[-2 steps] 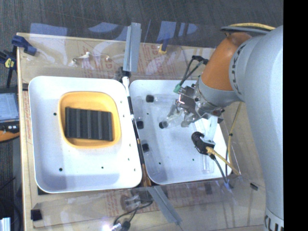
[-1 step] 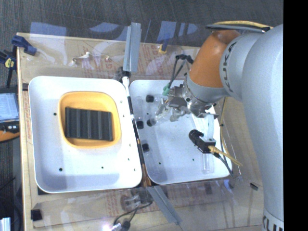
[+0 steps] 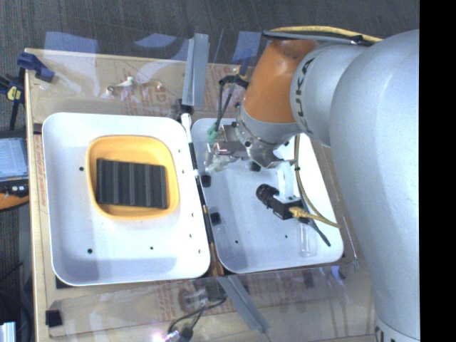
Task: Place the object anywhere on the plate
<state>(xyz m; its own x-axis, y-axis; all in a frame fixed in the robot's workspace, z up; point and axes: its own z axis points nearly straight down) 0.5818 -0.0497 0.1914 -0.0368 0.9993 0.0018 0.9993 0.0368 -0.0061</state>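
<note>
**Clerk:** First entry, left of the frame?

**Checker:** Desk [image 3: 107, 84], pale wood, carrying two shallow white bins side by side. The left bin [image 3: 64, 248] takes up the left half of the frame.

**Clerk:** Contents of that bin?

**Checker:** One plate [image 3: 132, 147], yellow, a rounded square, lying flat in the bin's upper middle. On it is one slatted block [image 3: 132, 184], dark and rectangular, with its ribs running up and down the frame. The block lies flat and wholly inside the plate's rim. Yellow shows on every side, widest along the top.

**Clerk:** Next item to the right?

**Checker:** Right bin [image 3: 249, 251], just right of centre, its left wall close against the left bin's right wall. The claw [image 3: 226, 149] is over this bin's upper left corner, near that shared edge.

**Clerk:** Condition of the claw?

**Checker:** Cannot tell whether it is open or closed, because the wrist crowds it and its parts blur together. What it has hold of, if anything, cannot be told either.

**Clerk:** Block relative to the claw?

**Checker:** The block is left of the claw and a little lower in the frame. They are well apart, in separate bins, with both bin walls between them.

**Clerk:** Remaining items, further right?

**Checker:** One small clear tube [image 3: 305, 241] in the lower right of the right bin. The arm [image 3: 370, 120] is grey, with an orange band [image 3: 274, 77], and covers the upper right of the frame.
</note>
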